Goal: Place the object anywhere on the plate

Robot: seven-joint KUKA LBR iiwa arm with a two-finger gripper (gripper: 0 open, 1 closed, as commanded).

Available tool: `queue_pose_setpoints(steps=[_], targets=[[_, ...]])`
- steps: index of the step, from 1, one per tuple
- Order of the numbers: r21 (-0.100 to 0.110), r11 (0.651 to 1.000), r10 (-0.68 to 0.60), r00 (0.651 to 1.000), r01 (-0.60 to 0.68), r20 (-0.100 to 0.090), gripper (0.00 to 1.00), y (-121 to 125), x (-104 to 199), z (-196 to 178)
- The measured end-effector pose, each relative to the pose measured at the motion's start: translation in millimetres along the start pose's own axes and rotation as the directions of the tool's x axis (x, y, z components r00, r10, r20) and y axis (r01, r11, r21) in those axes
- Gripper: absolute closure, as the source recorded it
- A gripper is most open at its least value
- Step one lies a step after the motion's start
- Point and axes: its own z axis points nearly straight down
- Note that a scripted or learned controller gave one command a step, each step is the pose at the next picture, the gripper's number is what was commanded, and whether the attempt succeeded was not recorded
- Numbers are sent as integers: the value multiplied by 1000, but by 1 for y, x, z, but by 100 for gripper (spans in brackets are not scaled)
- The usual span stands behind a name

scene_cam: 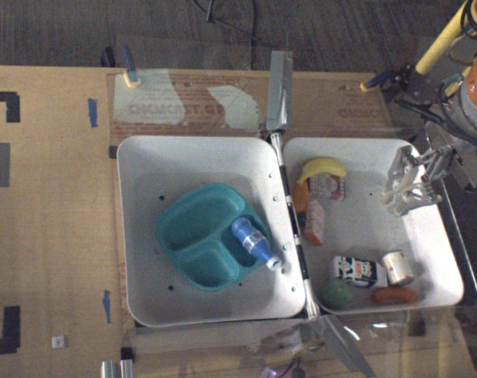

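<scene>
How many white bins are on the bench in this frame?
2. The left bin holds the teal plate, with a blue bottle lying at its right edge. The right bin holds the food items, with the gripper above its upper right part.

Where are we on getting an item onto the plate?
A blue bottle already lies on the teal plate in the left bin, its cap end over the plate's rim. The gripper hangs over the right bin, nothing visible between its fingers. The banana, carton, can and the rest lie unpicked.
</scene>
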Motion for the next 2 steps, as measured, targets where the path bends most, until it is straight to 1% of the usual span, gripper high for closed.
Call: queue_pose_setpoints(steps=[1, 2], targets=[[-1, 910, -414, 910, 414, -1, 100, -133, 37, 89], [2, 866, -500, 866, 500, 1, 100, -150, 36, -63]])
